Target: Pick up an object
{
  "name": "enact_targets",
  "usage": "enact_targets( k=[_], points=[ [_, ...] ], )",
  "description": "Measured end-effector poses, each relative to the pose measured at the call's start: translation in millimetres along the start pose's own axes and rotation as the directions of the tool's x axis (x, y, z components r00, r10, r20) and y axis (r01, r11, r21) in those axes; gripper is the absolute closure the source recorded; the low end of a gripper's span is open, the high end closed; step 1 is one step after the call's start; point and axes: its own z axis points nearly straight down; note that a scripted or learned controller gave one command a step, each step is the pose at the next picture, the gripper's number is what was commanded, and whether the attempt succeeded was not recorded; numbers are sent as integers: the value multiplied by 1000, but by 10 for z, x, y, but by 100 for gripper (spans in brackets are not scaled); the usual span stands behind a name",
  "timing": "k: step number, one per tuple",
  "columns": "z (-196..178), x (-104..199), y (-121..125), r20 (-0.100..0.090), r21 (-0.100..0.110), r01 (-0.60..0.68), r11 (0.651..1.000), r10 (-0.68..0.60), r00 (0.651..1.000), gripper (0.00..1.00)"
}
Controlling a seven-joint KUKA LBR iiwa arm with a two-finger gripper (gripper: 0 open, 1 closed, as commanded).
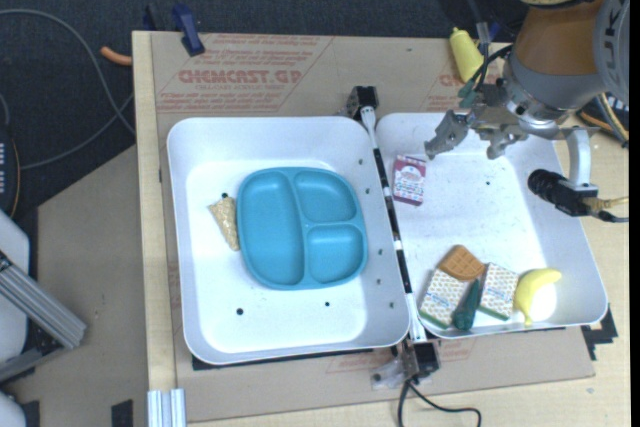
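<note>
In the camera view, the two-finger gripper hovers with fingers spread and nothing between them over the right white bin. The nearest object, a small pink-and-white rectangular packet, lies at about eight o'clock from it, close by, long axis roughly twelve-to-six, near the bin's left wall.

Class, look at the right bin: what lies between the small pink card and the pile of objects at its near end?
In the camera view, bare white floor of the right bin separates the pink card from the pile.
</note>
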Motion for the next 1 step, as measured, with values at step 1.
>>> enact_targets(
  k=[1],
  points=[
    [446,43,-512,0,1,-1,1000,1,1000,0]
  ],
)
